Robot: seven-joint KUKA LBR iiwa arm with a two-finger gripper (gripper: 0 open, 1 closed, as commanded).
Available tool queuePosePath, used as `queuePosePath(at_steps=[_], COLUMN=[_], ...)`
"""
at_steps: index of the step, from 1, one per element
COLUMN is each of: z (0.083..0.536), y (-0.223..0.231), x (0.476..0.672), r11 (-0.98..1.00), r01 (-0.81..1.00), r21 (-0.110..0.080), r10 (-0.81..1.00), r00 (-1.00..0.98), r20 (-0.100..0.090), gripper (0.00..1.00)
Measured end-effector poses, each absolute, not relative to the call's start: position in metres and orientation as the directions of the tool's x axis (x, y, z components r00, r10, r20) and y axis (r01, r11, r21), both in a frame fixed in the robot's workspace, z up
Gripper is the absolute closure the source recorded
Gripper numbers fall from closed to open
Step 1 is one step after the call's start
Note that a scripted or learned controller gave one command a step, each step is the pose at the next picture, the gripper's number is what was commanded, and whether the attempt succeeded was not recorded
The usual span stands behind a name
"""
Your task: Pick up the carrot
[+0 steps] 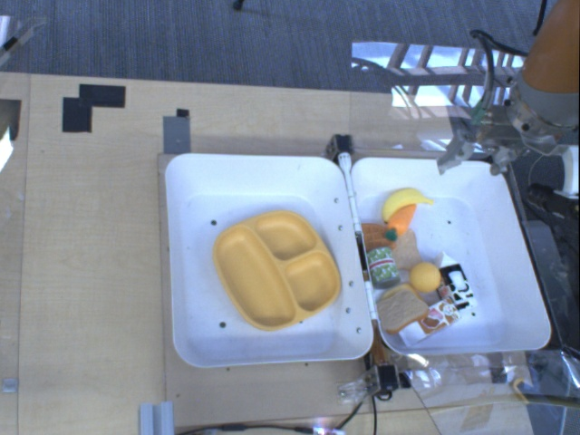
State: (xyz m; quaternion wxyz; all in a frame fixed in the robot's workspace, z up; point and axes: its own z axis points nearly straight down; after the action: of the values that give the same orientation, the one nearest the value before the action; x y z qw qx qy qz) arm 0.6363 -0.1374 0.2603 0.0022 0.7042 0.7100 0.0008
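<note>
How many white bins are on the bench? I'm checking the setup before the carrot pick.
2. The left bin holds a yellow divided plate; the right bin beside it holds the carrot among other toy foods.

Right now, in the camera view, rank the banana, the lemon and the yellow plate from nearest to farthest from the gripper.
1. Banana, upper part of the right bin, below the gripper.
2. Lemon, lower in the same bin.
3. Yellow plate, left bin.

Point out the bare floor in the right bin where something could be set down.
Free: the right bin floor between the banana and the far wall, and its right half beside the lemon. Crowded: the left side, where carrot, can and toast cluster.
</note>
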Motion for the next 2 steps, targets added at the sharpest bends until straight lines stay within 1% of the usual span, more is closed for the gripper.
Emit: queuePosePath(at_steps=[1, 2], z=[0.137, 0.088], y=[-0.113, -0.099], x=[0.656, 0.626], r11=[0.05, -0.029], r01=[0.999, 1.0], r21=[-0.007, 0.01], r10=[0.999, 1.0], r00=[-0.05, 0.029], r20=[0.002, 0.0], gripper=[0.0, 0.0])
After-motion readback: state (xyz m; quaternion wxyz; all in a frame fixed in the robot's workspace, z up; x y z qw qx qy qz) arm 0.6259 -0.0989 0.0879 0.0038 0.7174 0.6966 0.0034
